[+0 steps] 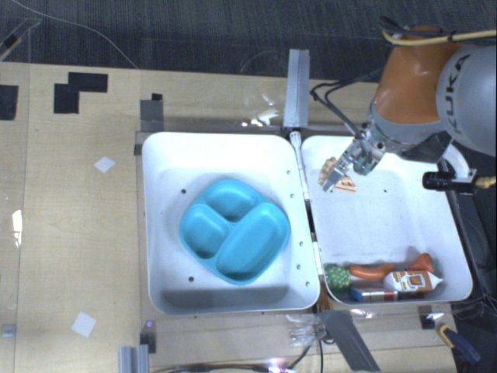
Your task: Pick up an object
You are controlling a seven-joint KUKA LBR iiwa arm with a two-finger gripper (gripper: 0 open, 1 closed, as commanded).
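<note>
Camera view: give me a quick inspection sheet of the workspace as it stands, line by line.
Surface: wooden bench bearing two white bins, left bin and right bin, side by side.
Job's things: along the right bin's near edge lie a green item, an orange carrot-like item and a small carton; a small tan object sits beside the gripper, too small to identify.
Clutter: blue divided plate in the left bin.
Grippers: gripper low over the right bin's far left part; grasp cannot be judged.
Cables: black cables run along the arm; thin wires cross the dark floor.
Surroundings: black tape marks on the bench, dark carpet beyond.
</note>
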